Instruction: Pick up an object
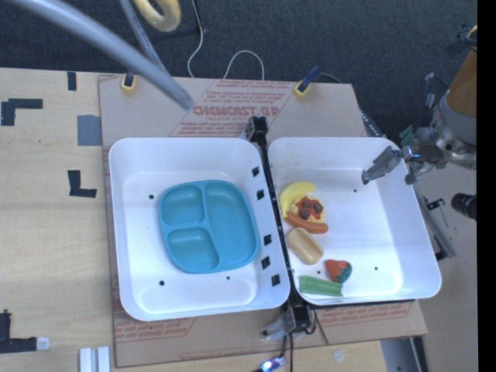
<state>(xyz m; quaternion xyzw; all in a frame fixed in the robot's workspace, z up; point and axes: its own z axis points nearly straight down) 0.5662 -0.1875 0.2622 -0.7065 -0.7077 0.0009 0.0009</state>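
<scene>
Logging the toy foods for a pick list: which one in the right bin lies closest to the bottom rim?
The green vegetable, lying flat below the red piece, the bun and the banana.

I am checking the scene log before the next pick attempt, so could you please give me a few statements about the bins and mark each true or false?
1. The blue divided plate lies in the left bin. True.
2. The toy foods lie along the right bin's right wall. False: they sit beside the divider.
3. The gripper hangs over the right bin's upper right corner. True.
4. The green vegetable lies on the plate. False: it lies in the right bin.
</scene>
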